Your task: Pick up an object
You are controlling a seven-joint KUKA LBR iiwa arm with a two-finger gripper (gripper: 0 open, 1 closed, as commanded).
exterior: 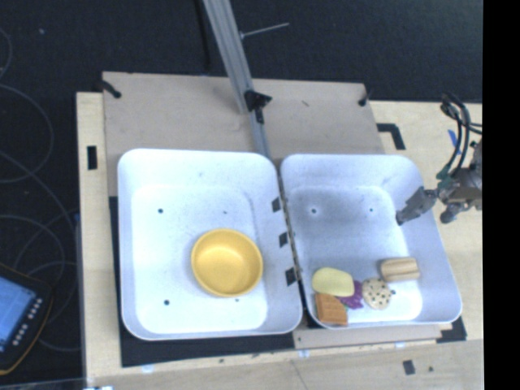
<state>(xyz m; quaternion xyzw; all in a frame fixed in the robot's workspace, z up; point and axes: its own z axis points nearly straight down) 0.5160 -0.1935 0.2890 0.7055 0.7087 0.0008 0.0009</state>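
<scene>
Nearest: orange block (pixel 331 308), beside yellow piece (pixel 333 281). Tan wooden cylinder (pixel 398 269) lies flat, long axis three-to-nine o'clock. Gripper (pixel 429 207) empty, fingers spread, at its one o'clock.

Arm (pixel 465 187) cut off at right edge, purple item (pixel 353 301) mostly hidden under yellow piece (pixel 333 281).

Pale wooden bench (pixel 341 120) on dark floor (pixel 49 31), loose cables (pixel 24 161) at left.

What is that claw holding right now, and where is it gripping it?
Nothing. The claw hangs open over the right bin's upper right edge, apart from the wooden block and the other items below.
</scene>
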